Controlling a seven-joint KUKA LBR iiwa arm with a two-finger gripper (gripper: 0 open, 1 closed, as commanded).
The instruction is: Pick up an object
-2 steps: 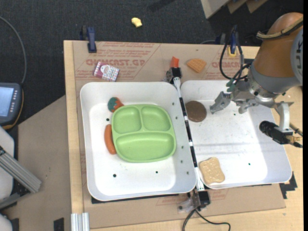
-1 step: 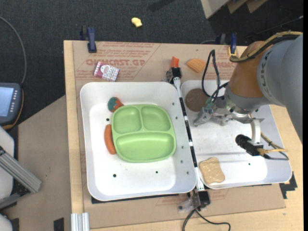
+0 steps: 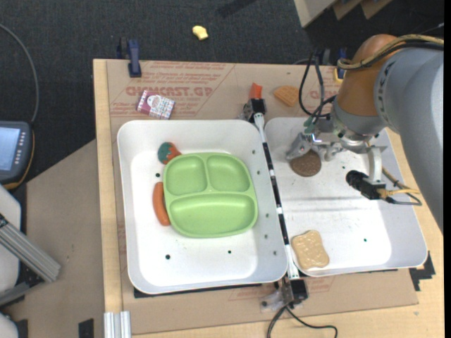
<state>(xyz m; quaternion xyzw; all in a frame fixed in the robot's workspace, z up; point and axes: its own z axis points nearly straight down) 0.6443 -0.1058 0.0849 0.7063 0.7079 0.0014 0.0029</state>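
Observation:
My gripper hangs low over the far left part of the right bin, fingers open. A round brown cookie lies flat on the bin floor right below it, touching or nearly touching the fingertips; nothing is lifted. A tan cracker rests at the near left corner of the same bin. In the left bin a green divided plate lies in the middle, with an orange carrot-like piece along its left side and a small green and red item at its far left corner.
The ridge between the bins runs just left of the cookie. On the cardboard beyond the bins lie a tan piece, a pink and white packet and clamps. The arm covers the right bin's far right corner.

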